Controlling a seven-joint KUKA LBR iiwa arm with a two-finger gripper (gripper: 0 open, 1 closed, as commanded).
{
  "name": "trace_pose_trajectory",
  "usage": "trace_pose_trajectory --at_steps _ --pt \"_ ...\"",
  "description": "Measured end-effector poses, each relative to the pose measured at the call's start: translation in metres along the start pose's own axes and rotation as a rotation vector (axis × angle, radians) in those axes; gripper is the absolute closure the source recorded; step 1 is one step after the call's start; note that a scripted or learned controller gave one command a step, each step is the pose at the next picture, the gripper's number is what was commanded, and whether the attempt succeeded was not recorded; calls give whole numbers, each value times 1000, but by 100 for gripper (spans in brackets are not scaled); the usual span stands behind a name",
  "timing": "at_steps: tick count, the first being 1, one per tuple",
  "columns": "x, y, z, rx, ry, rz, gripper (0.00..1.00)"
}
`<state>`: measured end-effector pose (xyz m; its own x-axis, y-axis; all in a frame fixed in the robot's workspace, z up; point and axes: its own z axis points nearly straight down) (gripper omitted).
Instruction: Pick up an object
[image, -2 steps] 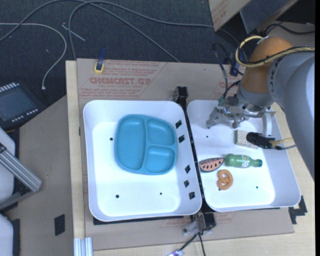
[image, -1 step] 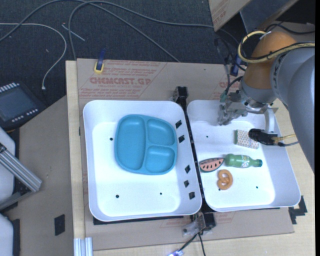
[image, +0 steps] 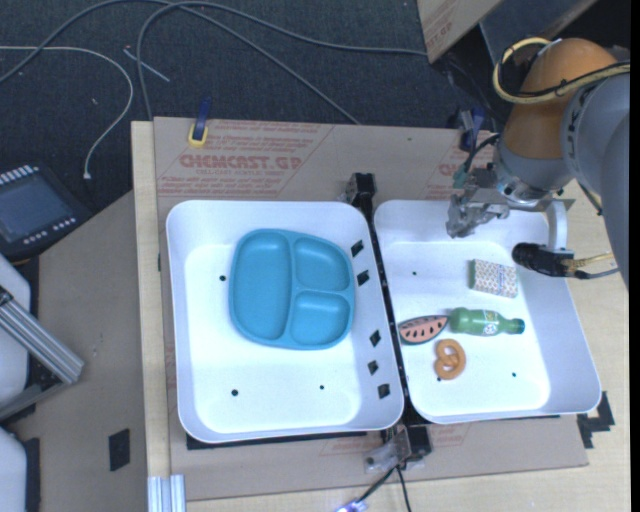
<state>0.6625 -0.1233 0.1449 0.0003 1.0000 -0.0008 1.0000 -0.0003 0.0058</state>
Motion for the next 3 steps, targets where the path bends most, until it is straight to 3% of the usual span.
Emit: trace_pose_trajectory --at_steps 2,3 --pt "0 4 -117 -2 0 -1 100" --pt "54 -27 -114 9 4 -5 100"
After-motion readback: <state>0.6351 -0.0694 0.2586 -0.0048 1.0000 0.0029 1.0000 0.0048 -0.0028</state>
